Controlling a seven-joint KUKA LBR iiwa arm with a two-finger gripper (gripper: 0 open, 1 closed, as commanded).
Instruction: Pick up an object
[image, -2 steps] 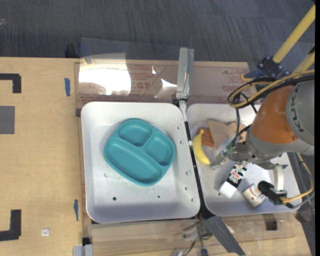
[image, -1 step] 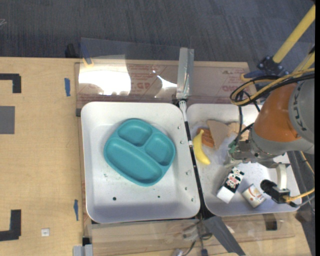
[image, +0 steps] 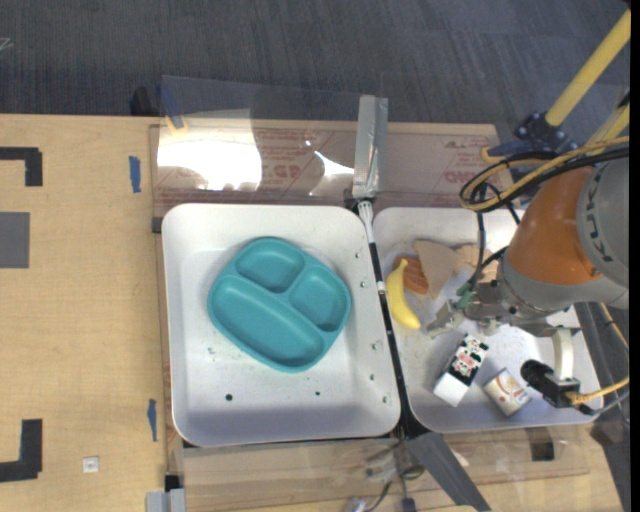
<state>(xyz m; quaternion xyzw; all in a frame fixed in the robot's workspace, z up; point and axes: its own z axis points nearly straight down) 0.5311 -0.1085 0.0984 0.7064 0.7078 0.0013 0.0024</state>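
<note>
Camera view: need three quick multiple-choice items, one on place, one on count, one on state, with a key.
1. Where does the teal plate lie?
A. left bin
B. right bin
C. on the bench

2. How many compartments does the plate have?
A. two
B. three
C. five

3. How does the banana lie?
A. flat in the right bin, against the divider wall
B. lifted above the bin
C. on the plate

Key: 1 A, it rests on the floor of the left bin. 2 B, one long section and two smaller ones. 3 A, it rests on the floor of the right bin, left of the pincer.
</note>
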